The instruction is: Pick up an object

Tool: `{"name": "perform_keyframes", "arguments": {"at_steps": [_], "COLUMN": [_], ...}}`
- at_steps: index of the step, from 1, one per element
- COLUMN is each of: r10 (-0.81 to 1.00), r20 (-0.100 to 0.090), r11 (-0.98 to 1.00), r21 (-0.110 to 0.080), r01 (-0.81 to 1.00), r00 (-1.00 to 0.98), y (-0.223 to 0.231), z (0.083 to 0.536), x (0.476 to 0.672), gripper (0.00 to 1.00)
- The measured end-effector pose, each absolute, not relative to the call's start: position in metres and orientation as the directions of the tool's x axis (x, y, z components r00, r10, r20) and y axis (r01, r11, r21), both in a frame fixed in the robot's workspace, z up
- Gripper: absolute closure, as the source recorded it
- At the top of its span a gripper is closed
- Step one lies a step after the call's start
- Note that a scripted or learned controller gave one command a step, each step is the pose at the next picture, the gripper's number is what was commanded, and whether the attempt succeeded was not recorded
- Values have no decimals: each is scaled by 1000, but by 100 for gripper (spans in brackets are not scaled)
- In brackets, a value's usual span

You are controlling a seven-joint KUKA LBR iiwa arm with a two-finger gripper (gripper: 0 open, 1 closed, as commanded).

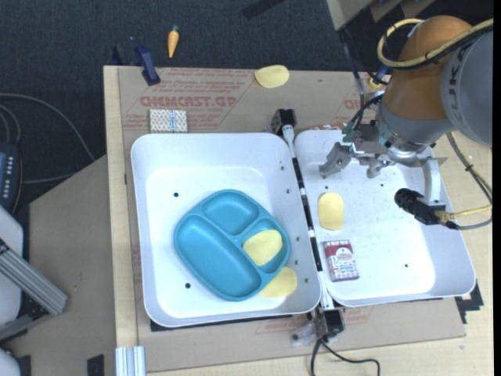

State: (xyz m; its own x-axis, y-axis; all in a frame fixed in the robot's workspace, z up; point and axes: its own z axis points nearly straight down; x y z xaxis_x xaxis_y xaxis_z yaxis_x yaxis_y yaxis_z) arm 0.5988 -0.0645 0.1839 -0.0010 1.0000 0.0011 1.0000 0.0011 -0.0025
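The gripper (354, 161) hung over the far part of the right bin (438, 276), near that bin's inner wall. Its two fingers stood apart — one grey fingertip (333, 163) reached toward the left, the other sat nearer the wrist — and nothing lay between them. Whether the tips touched the bin floor could not be told from this slanted view.

The arm (427, 77) came in from the right and the top corner, its orange band bulging above the wrist, with yellow and blue cables looped around it. The upper links were cut off by the frame's edge, and the wrist body hid the bin's far right corner. A black fitting stuck out beside the wrist on a pale bracket; its shape was hard to make out.

Just below the gripper, apart from it, a yellow oval piece (331, 210) lay on the right bin's floor near the divider. Nearer the camera in the same bin lay a small red and white packet (341, 260); its print was too small to read.

In the left bin (156, 178) rested a blue divided tray (223, 245) with a second yellow piece (264, 246) in one compartment, and a third yellow piece (280, 283) partly tucked under the tray's edge.
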Motion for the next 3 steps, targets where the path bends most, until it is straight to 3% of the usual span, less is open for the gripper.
{"name": "perform_keyframes", "arguments": {"at_steps": [1, 2, 3], "r10": [1000, 1000, 1000], "r20": [0, 0, 1], "r11": [-1, 0, 0], "r21": [-2, 1, -2], "r01": [1000, 1000, 1000], "r00": [1, 0, 0], "y": [-99, -91, -92], "z": [112, 84, 85], "x": [566, 590, 582], "gripper": [0, 0, 0]}}
